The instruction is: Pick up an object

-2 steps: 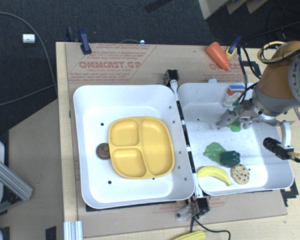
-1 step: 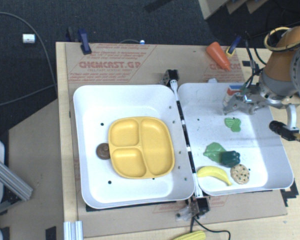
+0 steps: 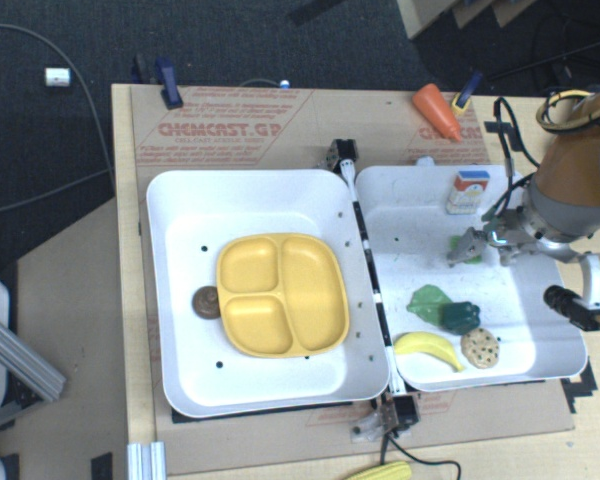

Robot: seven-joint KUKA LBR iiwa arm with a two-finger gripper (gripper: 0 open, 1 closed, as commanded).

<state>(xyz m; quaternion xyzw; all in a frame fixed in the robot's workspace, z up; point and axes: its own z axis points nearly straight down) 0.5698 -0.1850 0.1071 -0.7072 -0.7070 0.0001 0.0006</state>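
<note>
My gripper [image 3: 468,249] hangs low over the middle of the right bin [image 3: 550,353], at the end of the grey arm with its orange band [image 3: 575,168]. Below it lie a light green piece [image 3: 427,299] and a dark green object [image 3: 459,316], touching each other. Nearer the front edge sit a yellow banana [image 3: 427,348] and a round speckled cookie [image 3: 480,347]. A small white carton with blue and red print [image 3: 467,192] stands at the back of this bin, above the gripper. None of these objects touches the gripper.
The left bin [image 3: 180,268] holds a yellow divided plate [image 3: 280,295] with a brown round item [image 3: 207,302] at its left side. An orange object [image 3: 438,113] lies on the bench behind the right bin. A black clamp [image 3: 342,154] sits between the bins.
</note>
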